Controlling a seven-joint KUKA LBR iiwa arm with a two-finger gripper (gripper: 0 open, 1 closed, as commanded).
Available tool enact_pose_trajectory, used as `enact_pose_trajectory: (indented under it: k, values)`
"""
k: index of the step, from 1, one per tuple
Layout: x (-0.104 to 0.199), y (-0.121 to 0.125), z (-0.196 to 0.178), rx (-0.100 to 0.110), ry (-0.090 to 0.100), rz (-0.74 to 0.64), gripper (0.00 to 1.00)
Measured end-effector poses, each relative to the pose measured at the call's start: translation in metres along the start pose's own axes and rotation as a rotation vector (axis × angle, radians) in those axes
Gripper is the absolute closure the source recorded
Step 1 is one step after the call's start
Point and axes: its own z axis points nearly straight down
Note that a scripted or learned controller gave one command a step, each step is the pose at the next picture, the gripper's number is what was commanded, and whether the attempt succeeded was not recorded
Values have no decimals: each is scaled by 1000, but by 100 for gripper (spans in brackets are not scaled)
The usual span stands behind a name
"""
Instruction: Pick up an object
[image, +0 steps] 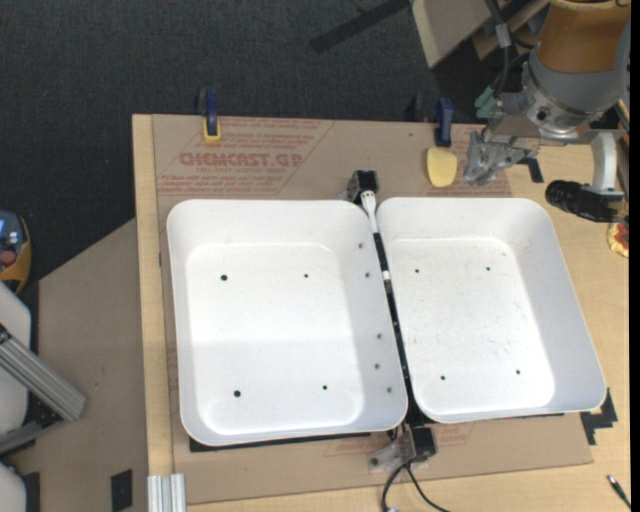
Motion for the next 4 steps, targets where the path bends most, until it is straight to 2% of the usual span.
enact_pose_trajectory:
  k: [1,2,3,4]
  values:
    - [13,-28,-25,-3,0,1,100]
    - [81,-9,83,2,1,-3,100]
    - [109,-27,-91,-25,1,-3,100]
    - [163,13,-19,-2,-1,-2,100]
